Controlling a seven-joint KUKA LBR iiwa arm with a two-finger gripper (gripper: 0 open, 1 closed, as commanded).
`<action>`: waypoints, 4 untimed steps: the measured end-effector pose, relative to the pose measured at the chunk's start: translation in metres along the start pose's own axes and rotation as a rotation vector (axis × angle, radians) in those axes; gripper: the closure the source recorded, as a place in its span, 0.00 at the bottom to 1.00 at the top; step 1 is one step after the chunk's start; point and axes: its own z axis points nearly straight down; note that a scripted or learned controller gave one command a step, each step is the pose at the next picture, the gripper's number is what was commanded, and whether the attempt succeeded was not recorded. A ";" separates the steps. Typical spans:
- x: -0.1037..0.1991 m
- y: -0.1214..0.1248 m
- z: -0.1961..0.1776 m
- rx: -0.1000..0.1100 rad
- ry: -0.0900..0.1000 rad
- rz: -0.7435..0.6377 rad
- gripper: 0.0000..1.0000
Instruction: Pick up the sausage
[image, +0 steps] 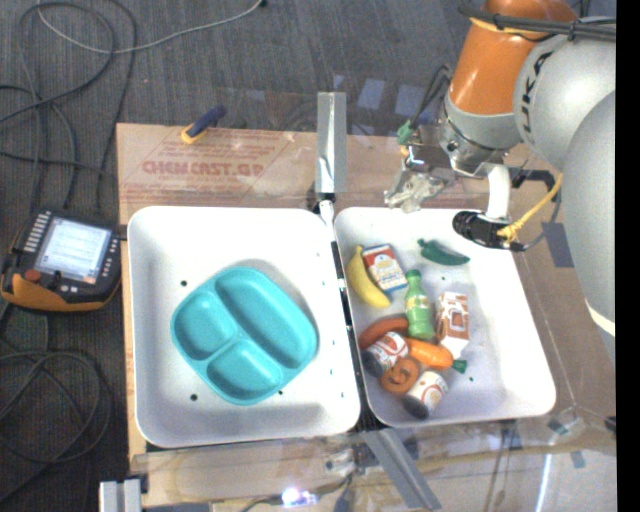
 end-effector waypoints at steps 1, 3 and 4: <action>0.044 -0.032 -0.015 0.000 0.002 -0.363 1.00; 0.072 -0.054 -0.122 -0.005 0.000 -0.916 1.00; 0.021 -0.073 -0.177 -0.005 -0.001 -0.752 1.00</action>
